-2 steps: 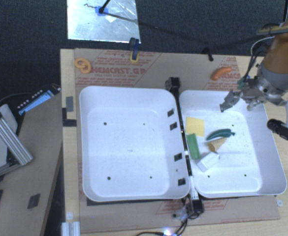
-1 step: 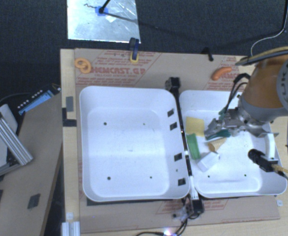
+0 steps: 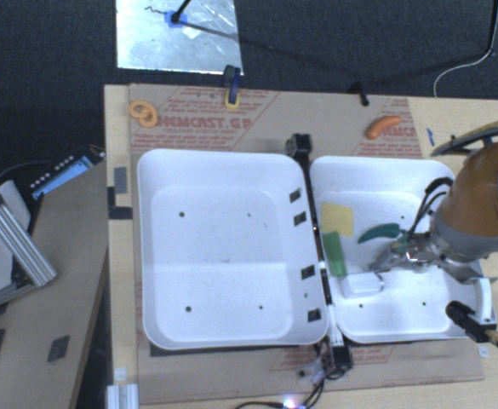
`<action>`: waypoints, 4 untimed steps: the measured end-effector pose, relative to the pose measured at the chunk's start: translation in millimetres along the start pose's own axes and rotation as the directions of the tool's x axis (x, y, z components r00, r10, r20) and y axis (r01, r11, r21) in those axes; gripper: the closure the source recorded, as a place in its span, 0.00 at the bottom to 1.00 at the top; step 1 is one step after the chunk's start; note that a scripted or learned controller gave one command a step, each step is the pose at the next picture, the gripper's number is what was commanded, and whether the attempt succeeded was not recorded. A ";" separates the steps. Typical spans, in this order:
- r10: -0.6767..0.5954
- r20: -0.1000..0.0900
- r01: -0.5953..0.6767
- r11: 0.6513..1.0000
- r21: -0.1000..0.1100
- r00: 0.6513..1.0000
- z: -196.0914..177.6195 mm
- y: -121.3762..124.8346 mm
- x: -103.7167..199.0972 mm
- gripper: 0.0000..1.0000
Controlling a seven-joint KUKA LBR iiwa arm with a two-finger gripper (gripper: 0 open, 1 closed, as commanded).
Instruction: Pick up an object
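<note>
hand (image 3: 393, 258) low in right bin (image 3: 402, 181) | grip unclear, can't tell | teal piece (image 3: 378, 233) just beside me | I'd centre over it, descend straight

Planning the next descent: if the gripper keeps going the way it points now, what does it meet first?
Probably the white block just beyond the gripper, then the right bin floor; depth is unclear.

Bench (image 3: 189, 113) with two bins

A left white bin (image 3: 223, 245) and right white bin (image 3: 385, 313) sit side by side; an orange ring (image 3: 143, 112) and an orange sausage-shaped piece (image 3: 382, 127) lie near the bench's far edge.
</note>
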State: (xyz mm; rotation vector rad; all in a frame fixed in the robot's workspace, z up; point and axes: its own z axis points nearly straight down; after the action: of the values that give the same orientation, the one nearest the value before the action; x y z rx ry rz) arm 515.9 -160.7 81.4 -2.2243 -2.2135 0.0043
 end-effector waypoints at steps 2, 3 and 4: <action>-0.003 0.005 0.003 1.000 -0.012 1.000 -5.0 91.6 -49.9 0.00; -0.009 0.003 0.009 1.000 -0.012 1.000 -15.7 91.6 -45.7 1.00; -0.009 0.002 0.009 1.000 -0.010 1.000 -4.2 111.8 -44.9 1.00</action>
State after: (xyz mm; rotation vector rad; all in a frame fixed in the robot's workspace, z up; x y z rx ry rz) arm 627.5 -206.2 85.1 -2.2198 -2.2297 -0.0047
